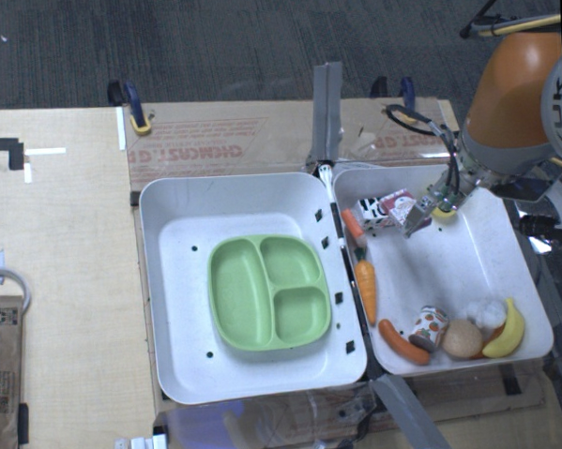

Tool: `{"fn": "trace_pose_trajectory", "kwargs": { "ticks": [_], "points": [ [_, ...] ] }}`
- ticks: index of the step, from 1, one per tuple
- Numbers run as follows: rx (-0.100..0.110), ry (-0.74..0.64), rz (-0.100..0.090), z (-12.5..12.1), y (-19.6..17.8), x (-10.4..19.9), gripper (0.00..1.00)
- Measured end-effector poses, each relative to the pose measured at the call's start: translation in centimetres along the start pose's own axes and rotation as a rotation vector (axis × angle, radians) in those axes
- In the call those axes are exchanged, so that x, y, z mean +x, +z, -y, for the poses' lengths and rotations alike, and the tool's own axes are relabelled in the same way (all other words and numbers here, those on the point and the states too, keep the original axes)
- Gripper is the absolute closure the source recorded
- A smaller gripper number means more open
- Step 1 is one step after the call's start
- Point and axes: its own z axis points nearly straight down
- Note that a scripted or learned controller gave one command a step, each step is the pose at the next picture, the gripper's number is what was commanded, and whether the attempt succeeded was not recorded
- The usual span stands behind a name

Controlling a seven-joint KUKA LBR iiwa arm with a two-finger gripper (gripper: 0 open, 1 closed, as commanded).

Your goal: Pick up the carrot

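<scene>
The carrot (366, 290) is orange and tapered. It lies along the left wall of the right bin (517, 253), about midway down, pointing toward the front. My gripper (419, 218) hangs over the back of that bin, up and to the right of the carrot and well apart from it. It sits just beside a small red-and-white carton (385, 209), and nothing shows in its grasp.
A red-orange pepper-like piece (353, 226) lies just behind the carrot. A sausage (403, 342), a small can (427, 328), a brown round item (462, 338), a white fluffy item (486, 312) and a banana (508, 331) crowd the front. The left bin (171, 272) holds a green divided plate (269, 292).
</scene>
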Motion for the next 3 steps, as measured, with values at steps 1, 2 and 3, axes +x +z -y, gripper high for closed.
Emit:
{"fn": "trace_pose_trajectory", "kwargs": {
  "ticks": [1,2,3],
  "points": [
    [-0.001,-0.127,0.002,1.3,4.9,-5.2,1.00],
    [-0.001,0.235,0.001,-2.9,0.0,1.1,1.00],
    [-0.001,-0.169,0.003,3.2,-17.4,-5.2,1.00]
  ]
}}
